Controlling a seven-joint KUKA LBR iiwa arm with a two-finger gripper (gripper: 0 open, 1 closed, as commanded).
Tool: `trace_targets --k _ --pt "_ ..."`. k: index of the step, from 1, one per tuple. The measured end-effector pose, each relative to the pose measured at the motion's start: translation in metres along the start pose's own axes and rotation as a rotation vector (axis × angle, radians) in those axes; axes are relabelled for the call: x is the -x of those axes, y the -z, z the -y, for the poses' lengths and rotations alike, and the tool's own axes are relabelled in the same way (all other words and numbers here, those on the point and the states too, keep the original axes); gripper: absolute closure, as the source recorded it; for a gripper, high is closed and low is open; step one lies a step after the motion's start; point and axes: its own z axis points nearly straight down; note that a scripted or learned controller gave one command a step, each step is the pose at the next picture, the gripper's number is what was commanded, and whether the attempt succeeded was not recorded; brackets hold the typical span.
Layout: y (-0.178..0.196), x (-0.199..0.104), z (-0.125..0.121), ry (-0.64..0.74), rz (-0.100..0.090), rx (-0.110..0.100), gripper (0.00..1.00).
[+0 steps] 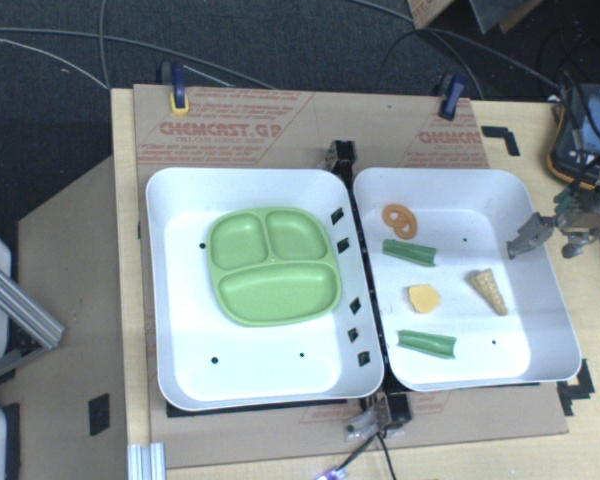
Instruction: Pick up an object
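The right bin (pixel 540 353) holds several small items. An orange pretzel-shaped ring (pixel 399 220) lies at the back left, with a green pod (pixel 410 253) just in front of it. A yellow chunk (pixel 423 298) sits mid-bin, a tan wedge (pixel 489 291) lies to its right, and a second green pod (pixel 427 344) is near the front. My gripper (pixel 548 245) hangs over the bin's right rim, open, with nothing between its fingers. The tan wedge is the nearest item, to its lower left.
The left bin (pixel 180 358) holds a green divided plate (pixel 275 266). A black divider with clips (pixel 352 268) runs between the bins. Blue clamps (pixel 179 83) pin a cardboard sheet at the back. Cables lie on the dark floor beyond.
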Motion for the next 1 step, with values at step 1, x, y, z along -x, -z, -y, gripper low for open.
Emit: trace_targets --k 1 --pt "0.0068 -0.0007 -0.0029 0.004 0.003 0.012 0.00"
